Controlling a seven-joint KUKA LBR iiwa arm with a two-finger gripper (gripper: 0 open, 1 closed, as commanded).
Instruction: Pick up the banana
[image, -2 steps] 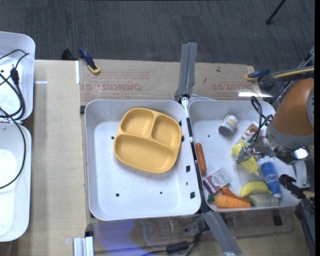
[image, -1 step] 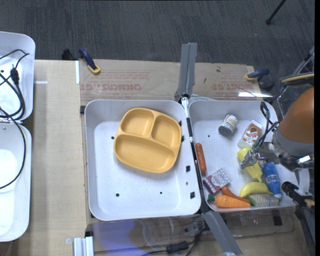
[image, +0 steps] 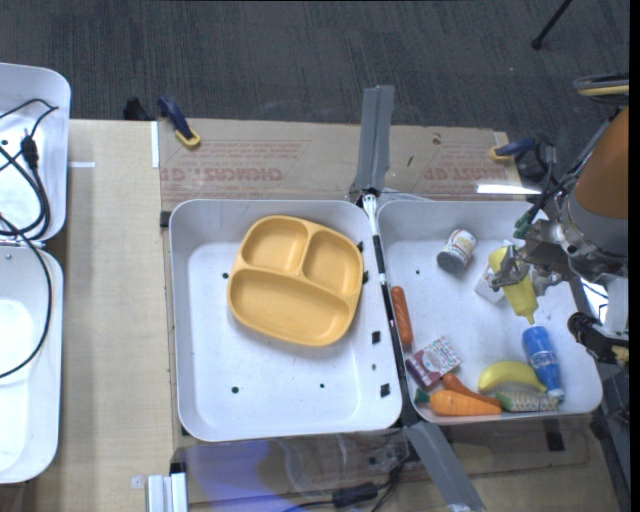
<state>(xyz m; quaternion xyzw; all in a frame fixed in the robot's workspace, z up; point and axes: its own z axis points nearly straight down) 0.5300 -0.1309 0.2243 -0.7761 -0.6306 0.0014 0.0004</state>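
Camera view: pincer first, then stuff around it
Pincer (image: 512, 268): over right white plastic bin (image: 428, 222); honestly can't tell its state
Curved yellow banana (image: 511, 374): below pincer, beside blue plastic bottle (image: 541, 355)
Yellow squeeze bottle (image: 516, 290): right at pincer

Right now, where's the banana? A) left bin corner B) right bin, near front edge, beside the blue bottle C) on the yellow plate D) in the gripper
B: the banana lies in the right bin by the front edge, next to the blue bottle, with the gripper farther back.
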